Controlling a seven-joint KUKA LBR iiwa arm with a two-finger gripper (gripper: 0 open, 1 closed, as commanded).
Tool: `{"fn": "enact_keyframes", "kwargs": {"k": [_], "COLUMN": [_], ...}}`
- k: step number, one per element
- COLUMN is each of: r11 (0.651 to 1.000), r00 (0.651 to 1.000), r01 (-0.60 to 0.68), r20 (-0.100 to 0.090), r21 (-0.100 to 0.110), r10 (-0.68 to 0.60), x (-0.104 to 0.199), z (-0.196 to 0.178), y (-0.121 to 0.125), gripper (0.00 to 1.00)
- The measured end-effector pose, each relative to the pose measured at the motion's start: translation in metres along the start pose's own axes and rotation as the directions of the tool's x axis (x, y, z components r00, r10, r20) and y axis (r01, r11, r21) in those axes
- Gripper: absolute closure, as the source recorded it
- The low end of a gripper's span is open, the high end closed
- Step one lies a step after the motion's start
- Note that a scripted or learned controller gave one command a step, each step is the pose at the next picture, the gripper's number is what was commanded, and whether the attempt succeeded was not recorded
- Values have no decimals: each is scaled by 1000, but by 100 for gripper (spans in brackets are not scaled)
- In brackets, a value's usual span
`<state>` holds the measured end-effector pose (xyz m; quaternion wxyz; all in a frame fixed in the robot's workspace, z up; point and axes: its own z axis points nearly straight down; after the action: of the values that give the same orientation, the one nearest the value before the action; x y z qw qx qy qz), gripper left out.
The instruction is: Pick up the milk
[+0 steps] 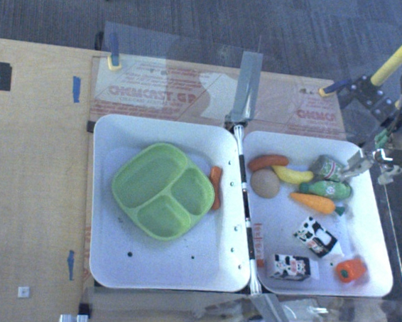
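Observation:
Two cow-patterned milk cartons lie in the right bin [381,279]. One milk carton [315,237] lies tilted near the bin's middle, and the other milk carton [292,267] lies flat by the front wall. My gripper [360,164] hangs over the bin's back right corner, well behind both cartons. It is right beside a grey-green item [327,165] and a green vegetable [329,188]. Nothing shows between its tips.
The right bin also holds a red sausage [268,161], a brown ball [265,183], a banana [292,175], a carrot [314,202] and an orange fruit [350,270]. A green divided plate [162,190] and an orange stick [215,187] lie in the left bin [98,253].

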<state>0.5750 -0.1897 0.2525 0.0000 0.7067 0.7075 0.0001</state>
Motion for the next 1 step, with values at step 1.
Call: {"fn": "enact_keyframes", "kwargs": {"k": [1], "r11": [930], "r00": [930], "r01": [367], "r20": [14], "r21": [-21], "r10": [-367], "x": [9], "z": [135], "y": [-43], "gripper": [0]}}
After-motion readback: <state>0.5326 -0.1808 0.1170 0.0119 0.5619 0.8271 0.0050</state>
